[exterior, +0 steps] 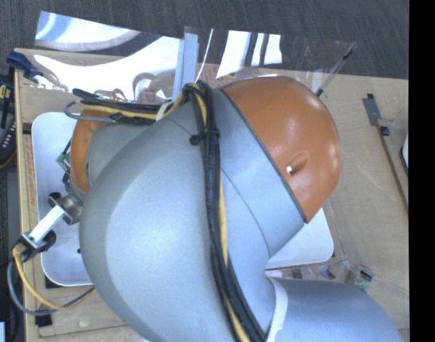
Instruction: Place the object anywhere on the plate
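The grey arm (167, 219) with its orange band (289, 141) reaches over both white bins and hides most of them. Its wrist end hangs over the left bin (43, 148), where a small white and metal part (53, 219) sticks out with a yellow cable. The arm covers the gripper's fingers, the plate and the object.
A strip of the right bin (310, 251) peeks out below the orange band. Black and yellow cables (210, 212) run along the arm. A clear plastic panel (239, 48) stands at the back. Bare wooden bench (367, 191) lies to the right, with a dark tool (0, 134) at the left edge.
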{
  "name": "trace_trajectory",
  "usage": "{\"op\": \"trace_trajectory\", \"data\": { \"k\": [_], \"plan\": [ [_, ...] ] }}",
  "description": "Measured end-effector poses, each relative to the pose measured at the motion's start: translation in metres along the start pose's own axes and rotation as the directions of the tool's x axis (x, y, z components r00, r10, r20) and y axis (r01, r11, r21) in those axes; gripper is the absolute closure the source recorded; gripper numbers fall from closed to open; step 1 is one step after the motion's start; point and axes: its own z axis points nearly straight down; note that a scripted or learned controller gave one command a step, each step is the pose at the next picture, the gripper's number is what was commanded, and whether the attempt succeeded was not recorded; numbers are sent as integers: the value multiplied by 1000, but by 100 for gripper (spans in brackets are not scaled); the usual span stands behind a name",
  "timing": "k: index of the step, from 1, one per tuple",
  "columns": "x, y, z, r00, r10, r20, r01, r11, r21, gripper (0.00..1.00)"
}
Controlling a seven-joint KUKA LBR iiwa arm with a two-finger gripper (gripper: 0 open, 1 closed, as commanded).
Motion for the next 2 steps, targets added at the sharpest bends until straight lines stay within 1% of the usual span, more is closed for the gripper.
{"op": "trace_trajectory", "data": {
  "k": [1, 2],
  "plan": [
    [36, 49, -2, 992, 130, -7, -130, 992, -4, 0],
    [87, 64, -29, 993, 114, -9, -114, 993, -4, 0]
  ]
}}
